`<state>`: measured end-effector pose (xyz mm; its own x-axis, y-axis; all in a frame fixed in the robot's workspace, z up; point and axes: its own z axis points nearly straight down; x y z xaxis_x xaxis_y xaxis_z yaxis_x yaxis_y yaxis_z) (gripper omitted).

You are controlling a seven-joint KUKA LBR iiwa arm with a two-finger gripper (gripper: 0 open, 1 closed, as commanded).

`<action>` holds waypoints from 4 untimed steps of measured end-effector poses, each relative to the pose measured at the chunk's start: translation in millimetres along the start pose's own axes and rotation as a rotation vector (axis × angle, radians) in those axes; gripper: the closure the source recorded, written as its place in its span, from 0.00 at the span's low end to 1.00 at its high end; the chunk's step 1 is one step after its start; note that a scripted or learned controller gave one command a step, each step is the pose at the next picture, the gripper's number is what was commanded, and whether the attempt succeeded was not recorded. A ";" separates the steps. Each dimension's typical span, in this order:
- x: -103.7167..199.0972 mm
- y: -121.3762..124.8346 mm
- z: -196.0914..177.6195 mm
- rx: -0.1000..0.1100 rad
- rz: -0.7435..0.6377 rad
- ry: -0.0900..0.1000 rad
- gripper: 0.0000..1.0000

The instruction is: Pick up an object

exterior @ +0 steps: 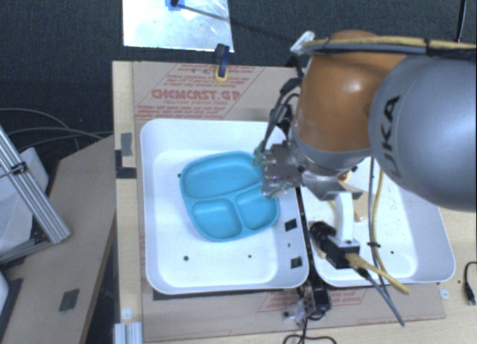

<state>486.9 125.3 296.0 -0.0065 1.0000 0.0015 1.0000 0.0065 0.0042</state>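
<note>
Camera view, from where I stand, has the left bin point(160, 260) holding a blue divided plate point(227, 205) that lies flat near its middle, tilted askew, with three compartments facing up. At the plate's three o'clock edge, close to the wall between the bins, sits the gripper point(270, 179), low under the grey and orange arm point(350, 112), right at the rim; whether it is open or closed I cannot tell. I'd guess the plate is light, stiff, slick plastic, best pinched across its raised rim or a divider ridge.
</note>
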 end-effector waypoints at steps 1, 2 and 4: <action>11.4 1.2 -101.4 -0.008 0.000 0.003 1.00; 72.5 1.2 -207.6 -0.009 -0.003 0.005 1.00; 57.7 -0.9 -86.0 0.007 -0.004 -0.001 1.00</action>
<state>485.3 182.8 382.0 -0.0106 0.9999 0.0009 0.9999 0.0106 -0.0032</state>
